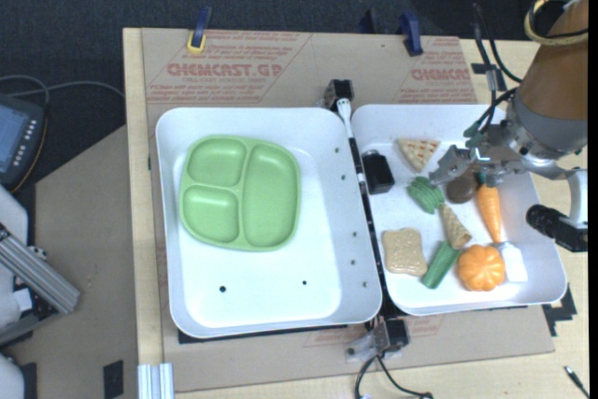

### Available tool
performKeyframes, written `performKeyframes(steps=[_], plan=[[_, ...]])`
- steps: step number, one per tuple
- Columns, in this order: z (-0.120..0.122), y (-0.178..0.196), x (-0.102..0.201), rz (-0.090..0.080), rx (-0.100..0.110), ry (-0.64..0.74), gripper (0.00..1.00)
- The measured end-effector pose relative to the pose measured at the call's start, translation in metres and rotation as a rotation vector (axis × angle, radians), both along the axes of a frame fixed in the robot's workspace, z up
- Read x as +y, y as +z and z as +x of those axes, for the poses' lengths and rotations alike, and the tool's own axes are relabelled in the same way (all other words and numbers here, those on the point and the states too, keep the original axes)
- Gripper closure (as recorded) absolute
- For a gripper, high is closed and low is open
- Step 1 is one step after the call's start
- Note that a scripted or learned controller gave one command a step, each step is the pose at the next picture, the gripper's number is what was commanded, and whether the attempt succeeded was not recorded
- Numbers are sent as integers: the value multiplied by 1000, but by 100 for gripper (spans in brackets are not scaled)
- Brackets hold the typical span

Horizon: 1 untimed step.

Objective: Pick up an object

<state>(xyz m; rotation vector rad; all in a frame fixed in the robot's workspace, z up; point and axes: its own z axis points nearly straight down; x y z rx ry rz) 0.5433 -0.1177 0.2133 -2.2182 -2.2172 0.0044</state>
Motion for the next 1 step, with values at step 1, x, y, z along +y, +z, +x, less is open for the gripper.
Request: performKeyframes(steps=[1], plan=[[3, -56, -9, 0, 1, -1, 0]])
